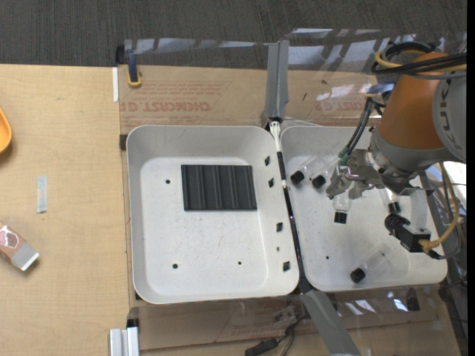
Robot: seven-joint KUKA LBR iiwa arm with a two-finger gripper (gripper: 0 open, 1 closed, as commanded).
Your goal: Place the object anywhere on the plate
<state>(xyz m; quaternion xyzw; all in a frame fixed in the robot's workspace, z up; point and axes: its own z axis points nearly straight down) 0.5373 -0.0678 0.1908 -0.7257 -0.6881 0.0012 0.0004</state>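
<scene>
Black plate (pixel 219 187) lies left of gripper (pixel 340 197).

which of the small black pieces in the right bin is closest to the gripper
The small black piece just below the gripper, mid-bin. The others lie farther off: two up-left near the divider, one by the bin's lower edge.

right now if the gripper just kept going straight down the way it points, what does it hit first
Most likely the small black object just under the gripper, lying on the right bin floor. Depth is hard to judge from this slanted view, so it may land on bare floor beside it.
</scene>
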